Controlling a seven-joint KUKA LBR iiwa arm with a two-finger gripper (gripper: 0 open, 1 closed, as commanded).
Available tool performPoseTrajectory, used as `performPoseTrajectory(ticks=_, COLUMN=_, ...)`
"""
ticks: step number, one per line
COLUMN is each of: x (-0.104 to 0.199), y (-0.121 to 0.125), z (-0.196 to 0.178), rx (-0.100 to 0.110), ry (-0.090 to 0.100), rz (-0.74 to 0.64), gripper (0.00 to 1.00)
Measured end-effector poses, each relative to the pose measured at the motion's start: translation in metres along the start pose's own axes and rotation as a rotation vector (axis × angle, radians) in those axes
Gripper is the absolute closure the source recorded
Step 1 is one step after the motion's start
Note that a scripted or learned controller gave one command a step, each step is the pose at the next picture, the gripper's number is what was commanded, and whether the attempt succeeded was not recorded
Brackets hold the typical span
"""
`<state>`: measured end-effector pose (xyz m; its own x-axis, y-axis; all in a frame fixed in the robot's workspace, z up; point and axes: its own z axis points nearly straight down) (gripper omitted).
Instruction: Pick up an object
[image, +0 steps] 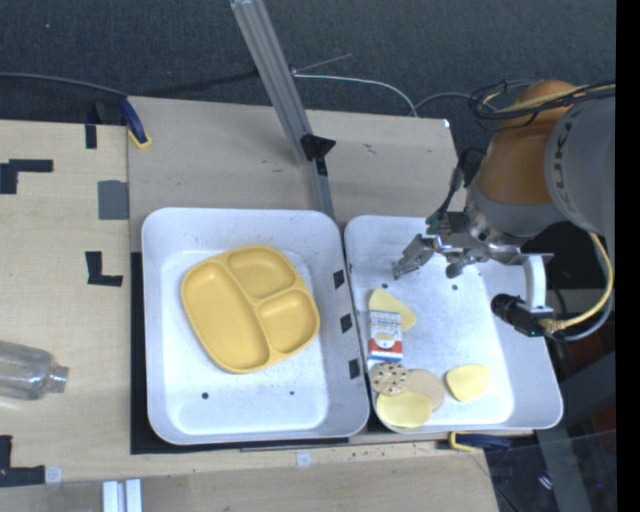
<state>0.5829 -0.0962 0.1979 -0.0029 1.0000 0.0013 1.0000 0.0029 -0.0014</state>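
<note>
At the far left edge of the surface, a clear plastic bottle is seen lying on its side, well apart from the bins. The left bin is occupied by a yellow divided plate, which is laid at a slant and has three compartments; nothing is seen inside these compartments. Just beside it, touching along one edge, the right bin is placed. In its lower left part several small objects are gathered close together: a yellow piece at the top, below it a small carton with red and blue print, then a round cookie with dark chips, a tan round piece touching the cookie, and a pale yellow piece at the bottom. A little to the right a yellow lemon-like object is found, apart from the group. The claw is held over the upper part of the right bin, above the objects. Its fingers are spread apart and nothing is seen between them.
</note>
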Motion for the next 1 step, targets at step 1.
performPoseTrajectory(ticks=1, x=0.0014, y=0.0002, z=-0.0096, rx=0.001, ry=0.002, rz=-0.002, gripper=1.0)
